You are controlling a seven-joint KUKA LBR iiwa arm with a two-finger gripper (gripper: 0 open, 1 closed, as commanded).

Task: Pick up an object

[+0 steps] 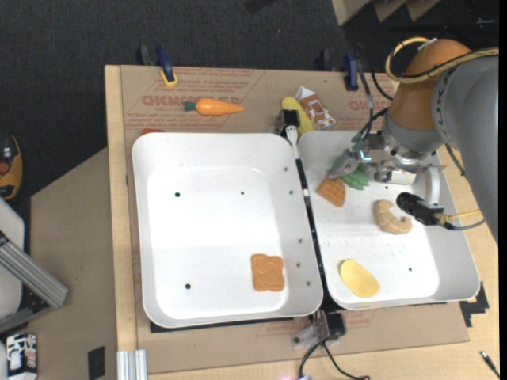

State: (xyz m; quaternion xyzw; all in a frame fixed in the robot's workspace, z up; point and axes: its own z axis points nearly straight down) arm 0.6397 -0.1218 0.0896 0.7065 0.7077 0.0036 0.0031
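Observation:
My gripper (354, 163) hangs low over the back part of the right bin (444, 283), reaching in from the right. A small green item (358, 180) lies right under it, partly hidden by it. An orange wedge (333, 192) rests just in front and to the left of the gripper, apart from it. A tan croissant-shaped piece (392, 217) lies mid-bin and a yellow oval (359, 278) sits near the front. In the left bin (158, 212) an orange waffle-like square (268, 272) lies at the front right.
Behind the bins, on the cardboard, lie a toy carrot (214, 107), a yellow banana-like piece (294, 109) and a brown-and-white carton (317, 111). Blue clamps (167, 67) hold the back edge. The arm's grey body and cables cover the right bin's back right corner.

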